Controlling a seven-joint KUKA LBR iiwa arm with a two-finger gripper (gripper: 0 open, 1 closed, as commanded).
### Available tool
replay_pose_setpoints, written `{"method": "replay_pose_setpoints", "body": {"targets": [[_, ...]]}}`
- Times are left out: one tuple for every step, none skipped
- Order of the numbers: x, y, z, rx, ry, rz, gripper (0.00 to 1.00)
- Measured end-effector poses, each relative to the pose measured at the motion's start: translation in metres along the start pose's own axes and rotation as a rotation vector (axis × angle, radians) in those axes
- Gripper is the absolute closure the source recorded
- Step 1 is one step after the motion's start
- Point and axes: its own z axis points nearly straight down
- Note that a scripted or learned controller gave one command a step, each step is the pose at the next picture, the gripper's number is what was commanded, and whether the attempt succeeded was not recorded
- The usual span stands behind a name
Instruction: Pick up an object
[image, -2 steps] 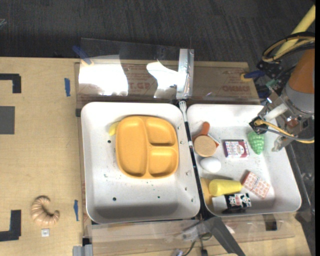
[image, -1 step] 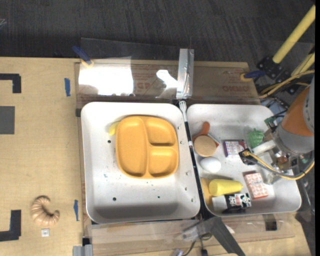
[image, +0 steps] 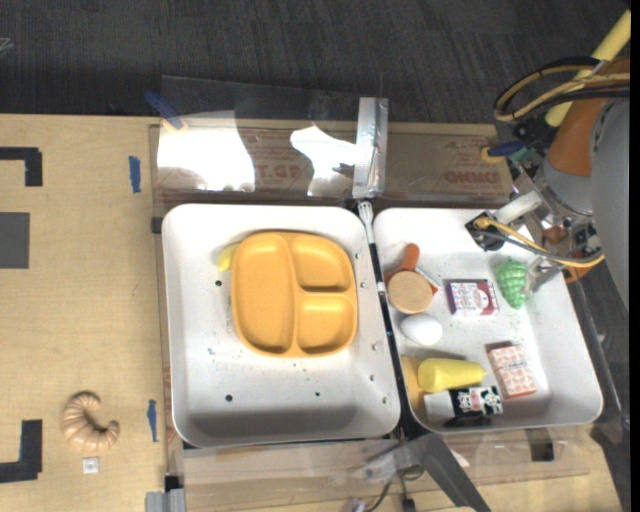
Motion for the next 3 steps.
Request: {"method": "replay_pose_setpoints", "body": {"targets": [[-0.056, 0.03, 0.078, 0.005, -0.001, 0.138, 0.0], [-0.053, 0.025, 0.07, 0.016, -0.001, 0.132, 1.0], [-0.017, -0.013, -0.07, -0.001, 0.001, -0.046, 1.0]]}}
